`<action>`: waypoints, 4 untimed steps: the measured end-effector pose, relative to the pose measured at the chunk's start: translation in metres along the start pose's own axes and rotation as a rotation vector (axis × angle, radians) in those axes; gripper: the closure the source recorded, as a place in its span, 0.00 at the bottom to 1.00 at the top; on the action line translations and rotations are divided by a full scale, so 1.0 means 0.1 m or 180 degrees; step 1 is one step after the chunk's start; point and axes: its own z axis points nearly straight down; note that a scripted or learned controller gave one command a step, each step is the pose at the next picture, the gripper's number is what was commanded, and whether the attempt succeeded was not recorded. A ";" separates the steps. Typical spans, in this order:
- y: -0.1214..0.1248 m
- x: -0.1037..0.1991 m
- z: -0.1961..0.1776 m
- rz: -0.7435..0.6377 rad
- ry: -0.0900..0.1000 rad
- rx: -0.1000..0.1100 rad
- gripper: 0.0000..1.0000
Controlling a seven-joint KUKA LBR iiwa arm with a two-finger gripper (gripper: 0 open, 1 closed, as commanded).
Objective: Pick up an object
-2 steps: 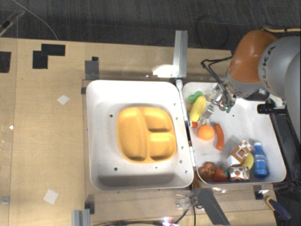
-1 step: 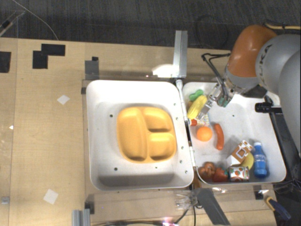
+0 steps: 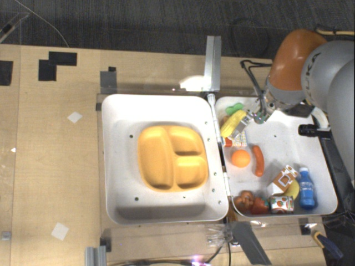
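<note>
Left white bin (image 3: 113,148), on counter (image 3: 50,148), well left of pincer (image 3: 258,117): holds yellow compartment tray (image 3: 171,157) at its middle, three sections, upright. Black tape shapes (image 3: 55,64) on counter far left of pincer, toward top. Small pale squares (image 3: 74,116) scattered on counter, further left. Metal post (image 3: 213,62) up and left of pincer, between bins. Dark carpet (image 3: 138,10) beyond counter's far edge.

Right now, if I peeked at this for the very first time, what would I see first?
Probably the big yellow divided tray sitting in the middle of the left white bin. Next, the grey arm with its orange band reaching in at the upper right, its gripper low over the right bin, beside a yellow corn toy. That bin holds a jumble of small toys, like an orange ball.
</note>
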 end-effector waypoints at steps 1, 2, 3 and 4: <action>0.01 0.01 0.00 0.0461 -0.0023 -0.0008 0.00; 0.00 -0.05 -0.16 0.0455 -0.0089 -0.0026 1.00; 0.26 0.50 -0.93 0.2141 -0.0044 -0.0030 1.00; -0.21 0.28 -0.33 0.2123 -0.0077 -0.0082 1.00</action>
